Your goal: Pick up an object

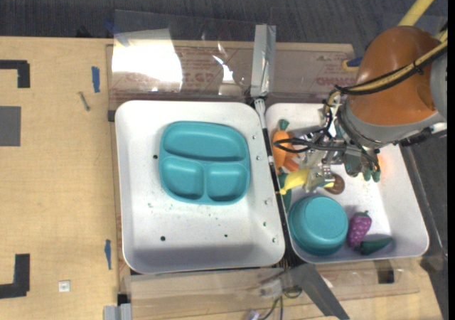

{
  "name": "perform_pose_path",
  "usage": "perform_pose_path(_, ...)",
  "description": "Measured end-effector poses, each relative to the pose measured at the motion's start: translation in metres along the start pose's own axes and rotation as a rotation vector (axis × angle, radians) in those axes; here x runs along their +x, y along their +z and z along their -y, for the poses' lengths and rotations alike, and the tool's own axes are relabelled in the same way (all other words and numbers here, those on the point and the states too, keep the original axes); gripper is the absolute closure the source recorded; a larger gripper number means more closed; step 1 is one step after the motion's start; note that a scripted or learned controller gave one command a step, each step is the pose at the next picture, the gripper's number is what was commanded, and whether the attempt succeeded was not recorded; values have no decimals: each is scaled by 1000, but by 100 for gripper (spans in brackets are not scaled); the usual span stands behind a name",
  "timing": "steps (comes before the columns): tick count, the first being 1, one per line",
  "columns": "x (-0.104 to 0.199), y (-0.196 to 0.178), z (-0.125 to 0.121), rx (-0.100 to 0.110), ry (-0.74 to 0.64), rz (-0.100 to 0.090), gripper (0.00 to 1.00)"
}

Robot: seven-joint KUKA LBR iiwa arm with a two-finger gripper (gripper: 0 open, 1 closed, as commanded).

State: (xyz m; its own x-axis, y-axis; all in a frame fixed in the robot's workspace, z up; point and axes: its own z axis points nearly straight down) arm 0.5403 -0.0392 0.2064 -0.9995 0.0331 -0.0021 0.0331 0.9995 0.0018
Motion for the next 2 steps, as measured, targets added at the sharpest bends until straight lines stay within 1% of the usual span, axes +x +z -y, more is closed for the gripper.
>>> perform_pose_path(1, -45, -81, 72, 4, 63, 12, 100)
perform_pose_path(2, 32, 60, 73, 0, 101, -11, 100)
